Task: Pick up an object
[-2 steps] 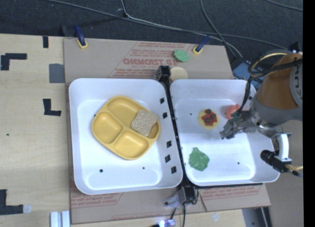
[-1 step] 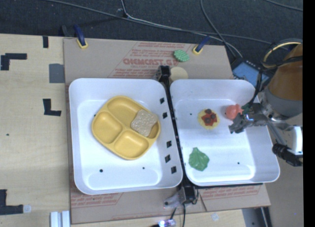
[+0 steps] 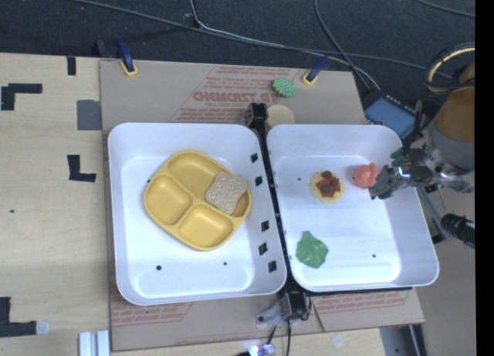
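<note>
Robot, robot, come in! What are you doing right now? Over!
Gripper low at right bin's right side. Pink toy beside it, not held. Nothing in the way.

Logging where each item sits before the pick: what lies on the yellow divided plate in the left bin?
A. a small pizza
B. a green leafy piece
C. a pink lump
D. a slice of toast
D: the toast slice rests on the yellow divided plate, over its right-hand compartments.

Even, bright overhead light; mild glare on white bins [image 3: 193,285] (shadows faint); overall slightly soft focus.
</note>
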